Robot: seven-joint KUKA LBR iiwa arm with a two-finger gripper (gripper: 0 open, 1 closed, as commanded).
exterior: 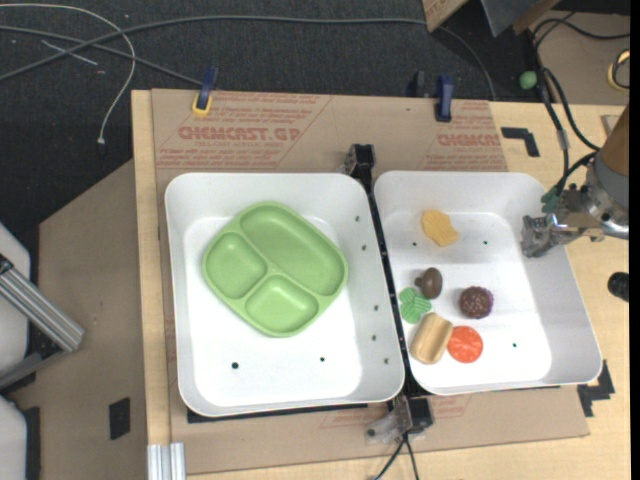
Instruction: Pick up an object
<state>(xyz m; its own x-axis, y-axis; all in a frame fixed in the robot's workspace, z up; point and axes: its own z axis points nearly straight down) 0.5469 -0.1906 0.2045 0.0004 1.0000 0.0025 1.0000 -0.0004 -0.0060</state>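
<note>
Six small objects are grouped in the right bin (560, 298): yellow piece (439, 227), brown piece (429, 282), maroon ball (476, 301), green piece (414, 304), tan cylinder (432, 337), orange disc (465, 345). The gripper (537, 234) is seen at the bin's upper right rim, nothing held; its opening cannot be judged. A green divided plate (275, 268) is seated in the left bin (200, 368).

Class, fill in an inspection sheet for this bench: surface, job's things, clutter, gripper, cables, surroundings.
Surface: cardboard-covered bench bearing a left bin and a right bin, side by side.
Job's things: in the right bin, yellow piece, brown piece, dark red ball, green piece, tan cylinder, orange disc.
Clutter: green divided plate in the left bin.
Gripper: gripper over the right bin's right edge.
Cables: white cables on the floor.
Surroundings: blue clamps.
</note>
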